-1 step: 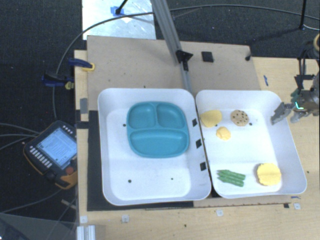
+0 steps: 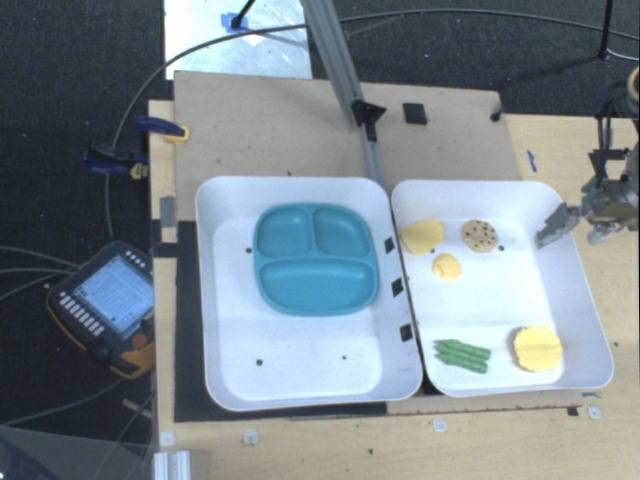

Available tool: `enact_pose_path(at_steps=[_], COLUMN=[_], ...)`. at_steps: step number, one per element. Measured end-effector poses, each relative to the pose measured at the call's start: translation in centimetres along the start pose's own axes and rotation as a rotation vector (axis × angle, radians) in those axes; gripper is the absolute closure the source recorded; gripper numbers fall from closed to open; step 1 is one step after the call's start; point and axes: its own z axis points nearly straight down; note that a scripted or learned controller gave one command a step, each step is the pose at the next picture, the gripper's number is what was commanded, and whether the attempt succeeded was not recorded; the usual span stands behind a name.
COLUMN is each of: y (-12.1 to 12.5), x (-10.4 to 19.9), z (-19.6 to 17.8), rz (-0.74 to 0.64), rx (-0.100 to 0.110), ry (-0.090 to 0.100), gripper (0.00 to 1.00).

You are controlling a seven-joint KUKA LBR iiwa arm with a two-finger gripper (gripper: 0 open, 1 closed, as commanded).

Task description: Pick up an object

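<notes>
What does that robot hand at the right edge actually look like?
Little of it shows. The gripper is grey metal, ending in a slim grey finger that juts over the right bin. Behind it sits a blocky grey body with thin dark cables rising above.

No writing, number or brand can be read anywhere here — the lit screen of the handheld control pendant point(image 2: 108, 298) left of the bench shows pale lines of content, but they are too small and blurred to make out. The blue divided plate point(image 2: 316, 259) and the two white bins point(image 2: 300, 368) carry no legible marks — the small dark squares along the seam between the bins are plain tabs with nothing to read on them, and the black block point(image 2: 415, 114) on the bench board likewise bears no visible label
</notes>
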Motion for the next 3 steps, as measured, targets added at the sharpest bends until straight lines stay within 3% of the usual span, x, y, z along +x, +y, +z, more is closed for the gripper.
enact_pose_path(at_steps=[3], y=[-0.3], x=[0.3], z=[14.5], rz=[0.003], rx=[0.004], ry=[0.001], gripper=[0.00])
